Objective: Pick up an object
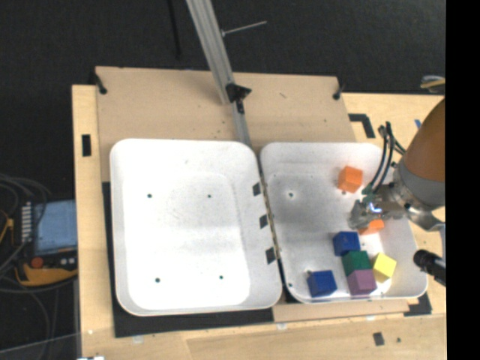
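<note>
The right bin (pixel 300 201) holds several small blocks. An orange cube (pixel 349 178) lies near its far side. Toward the near right corner sit a blue cube (pixel 346 243), a green one (pixel 357 261), a purple one (pixel 361 280), a yellow one (pixel 384 265) and a second blue cube (pixel 321 283). My gripper (pixel 365 213) is low over the right side of this bin, between the orange cube and the first blue cube. A small orange piece (pixel 373 227) shows right at its lower edge, partly hidden by it.
The left bin (pixel 184 223) lies beside the right one, with a dark hinged divider (pixel 264 220) between them. A metal pole (pixel 214 47) slants up from the bench's far middle. Cables and a box (pixel 45 235) sit off the bench at the left.
</note>
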{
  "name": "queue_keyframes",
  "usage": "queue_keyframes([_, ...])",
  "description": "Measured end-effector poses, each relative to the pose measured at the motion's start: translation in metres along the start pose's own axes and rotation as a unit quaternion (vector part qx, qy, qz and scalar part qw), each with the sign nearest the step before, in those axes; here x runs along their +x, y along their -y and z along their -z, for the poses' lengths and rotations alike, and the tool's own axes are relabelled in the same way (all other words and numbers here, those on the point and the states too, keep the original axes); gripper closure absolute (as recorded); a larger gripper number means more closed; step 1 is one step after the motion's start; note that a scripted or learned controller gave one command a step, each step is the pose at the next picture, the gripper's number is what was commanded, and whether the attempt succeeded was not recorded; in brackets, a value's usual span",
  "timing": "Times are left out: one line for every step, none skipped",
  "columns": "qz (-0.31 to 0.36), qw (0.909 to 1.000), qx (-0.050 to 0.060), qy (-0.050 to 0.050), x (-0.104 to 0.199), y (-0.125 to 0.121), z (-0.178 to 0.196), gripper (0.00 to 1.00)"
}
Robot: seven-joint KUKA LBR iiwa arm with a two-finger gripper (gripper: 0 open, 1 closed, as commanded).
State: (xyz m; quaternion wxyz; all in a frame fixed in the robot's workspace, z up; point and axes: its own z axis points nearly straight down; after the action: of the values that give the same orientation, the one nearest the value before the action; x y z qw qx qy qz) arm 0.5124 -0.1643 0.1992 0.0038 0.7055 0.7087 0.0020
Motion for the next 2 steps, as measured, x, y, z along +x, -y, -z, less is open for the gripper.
queue_keyframes([0.0,1.0,0.001,0.0,-0.0011,-0.0024,0.0403,1.0])
queue_keyframes([0.002,1.0,0.003,-0.001,-0.0015,-0.0034,0.0472,1.0])
